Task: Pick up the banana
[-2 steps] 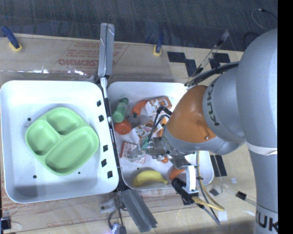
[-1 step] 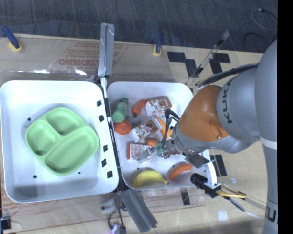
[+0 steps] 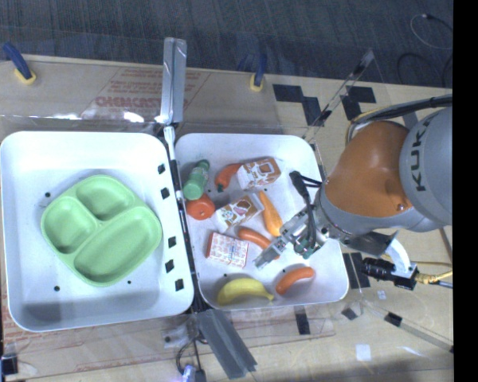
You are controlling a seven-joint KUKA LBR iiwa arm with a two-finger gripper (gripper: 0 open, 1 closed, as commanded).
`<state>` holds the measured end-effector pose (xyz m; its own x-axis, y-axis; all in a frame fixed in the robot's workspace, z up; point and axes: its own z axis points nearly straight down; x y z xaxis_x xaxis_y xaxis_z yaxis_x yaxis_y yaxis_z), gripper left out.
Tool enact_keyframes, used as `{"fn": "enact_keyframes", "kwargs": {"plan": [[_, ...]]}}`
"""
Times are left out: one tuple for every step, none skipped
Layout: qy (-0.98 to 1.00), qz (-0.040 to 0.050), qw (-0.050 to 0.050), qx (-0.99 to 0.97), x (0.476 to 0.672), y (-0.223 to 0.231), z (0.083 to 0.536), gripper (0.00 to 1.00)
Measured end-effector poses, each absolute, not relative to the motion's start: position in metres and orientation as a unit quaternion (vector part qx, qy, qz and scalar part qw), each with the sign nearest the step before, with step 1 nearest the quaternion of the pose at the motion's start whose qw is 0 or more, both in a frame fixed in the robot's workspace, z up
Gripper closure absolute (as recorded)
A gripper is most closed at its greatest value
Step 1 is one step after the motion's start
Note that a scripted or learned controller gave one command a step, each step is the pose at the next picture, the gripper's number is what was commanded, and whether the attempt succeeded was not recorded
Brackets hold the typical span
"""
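Two white bins sit side by side, and the banana (image 3: pixel 243 290) lies in the right bin (image 3: pixel 327 293), against its near wall, beside an orange sausage-shaped toy (image 3: pixel 295 278). The gripper (image 3: pixel 280 245) hangs above the middle of that bin, close over a second sausage (image 3: pixel 253 235) and a small patterned box (image 3: pixel 228 250), with the banana near but off to its lower left. The view is too coarse to tell whether the jaws are spread or pressed together. The main risk appears to be crowding: a descent from here could land on the sausage or box instead, and the bin wall behind the banana may block one finger. The left bin (image 3: pixel 24 293) holds a green divided plate (image 3: pixel 102 229).
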<state>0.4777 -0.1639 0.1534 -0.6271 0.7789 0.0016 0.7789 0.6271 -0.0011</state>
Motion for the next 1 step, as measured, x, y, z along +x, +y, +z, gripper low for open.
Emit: {"fn": "enact_keyframes", "kwargs": {"plan": [[-0.923,0.0002,0.002,-0.386,0.4838,-0.0961,0.0890,0.00]]}}
